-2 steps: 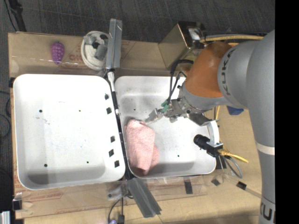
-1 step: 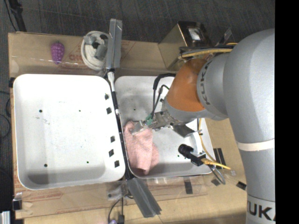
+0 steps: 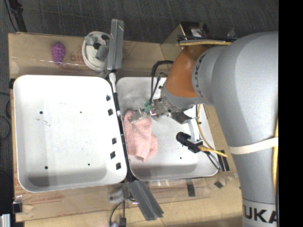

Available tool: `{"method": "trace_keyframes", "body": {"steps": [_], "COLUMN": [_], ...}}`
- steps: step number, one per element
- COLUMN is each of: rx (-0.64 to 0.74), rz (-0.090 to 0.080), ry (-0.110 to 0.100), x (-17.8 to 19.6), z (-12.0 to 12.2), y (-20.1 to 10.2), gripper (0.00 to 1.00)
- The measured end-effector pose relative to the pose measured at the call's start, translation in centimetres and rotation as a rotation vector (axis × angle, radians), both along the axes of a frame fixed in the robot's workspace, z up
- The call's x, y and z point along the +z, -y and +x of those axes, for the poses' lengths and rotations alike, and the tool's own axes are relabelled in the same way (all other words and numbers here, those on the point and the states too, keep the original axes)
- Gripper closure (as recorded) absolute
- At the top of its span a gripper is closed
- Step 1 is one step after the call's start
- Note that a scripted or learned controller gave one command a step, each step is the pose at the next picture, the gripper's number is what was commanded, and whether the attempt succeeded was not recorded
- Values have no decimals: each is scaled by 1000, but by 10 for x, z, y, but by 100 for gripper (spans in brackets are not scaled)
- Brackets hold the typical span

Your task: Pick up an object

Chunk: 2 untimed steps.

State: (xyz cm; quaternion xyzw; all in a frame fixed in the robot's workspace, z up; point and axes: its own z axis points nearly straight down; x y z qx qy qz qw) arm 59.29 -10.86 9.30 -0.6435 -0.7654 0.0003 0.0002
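The 2 shallow plastic bins [image 3: 61, 131] are plain white, dotted with a few small dark marks. A soft pink terry cloth [image 3: 140, 137] lies in the bin nearer the grey arm [image 3: 246, 103], whose wrist band [image 3: 182, 77] is orange. Beyond the bins, a purple grape-shaped toy [image 3: 58, 52] rests on the tan cardboard-covered table [image 3: 38, 51].

A robotics lab, by the look of it: a grey KUKA arm [image 3: 241, 103] reaches over two white bins [image 3: 28, 126] on a cardboard-covered bench [image 3: 71, 200] above dark carpet [image 3: 142, 8].
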Motion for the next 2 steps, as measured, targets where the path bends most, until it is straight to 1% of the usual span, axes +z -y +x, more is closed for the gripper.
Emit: {"method": "trace_keyframes", "body": {"steps": [1, 2], "rx": [34, -7], "rz": [1, -1], "ry": [0, 0], "x": [0, 0], "z": [-65, -11], "y": [1, -5], "gripper": [0, 0]}}
